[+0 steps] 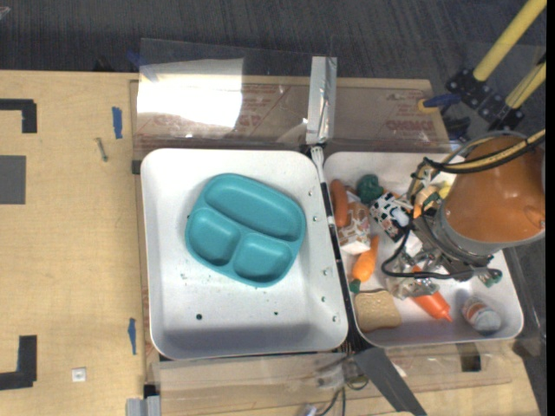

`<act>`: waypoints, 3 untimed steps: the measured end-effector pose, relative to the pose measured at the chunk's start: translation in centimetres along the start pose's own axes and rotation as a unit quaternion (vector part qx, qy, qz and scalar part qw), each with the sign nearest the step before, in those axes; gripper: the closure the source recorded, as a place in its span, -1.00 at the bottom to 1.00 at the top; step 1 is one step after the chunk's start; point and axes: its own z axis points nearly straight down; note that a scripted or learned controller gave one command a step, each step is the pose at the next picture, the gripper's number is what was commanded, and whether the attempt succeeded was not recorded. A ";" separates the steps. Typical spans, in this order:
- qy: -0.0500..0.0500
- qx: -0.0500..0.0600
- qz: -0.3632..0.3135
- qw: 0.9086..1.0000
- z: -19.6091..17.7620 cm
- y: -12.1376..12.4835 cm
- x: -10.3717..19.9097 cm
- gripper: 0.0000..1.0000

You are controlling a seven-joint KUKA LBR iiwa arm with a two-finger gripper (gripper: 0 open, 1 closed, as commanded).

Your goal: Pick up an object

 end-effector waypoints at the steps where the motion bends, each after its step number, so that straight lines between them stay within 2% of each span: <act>1: 0.005 -0.003 -0.024 1.000 -13.5 1.1 -6.9 1.00; 2: 0.007 -0.006 -0.006 1.000 -13.8 -1.1 -14.6 1.00; 3: 0.006 -0.005 -0.117 0.993 -14.7 -6.8 -15.0 1.00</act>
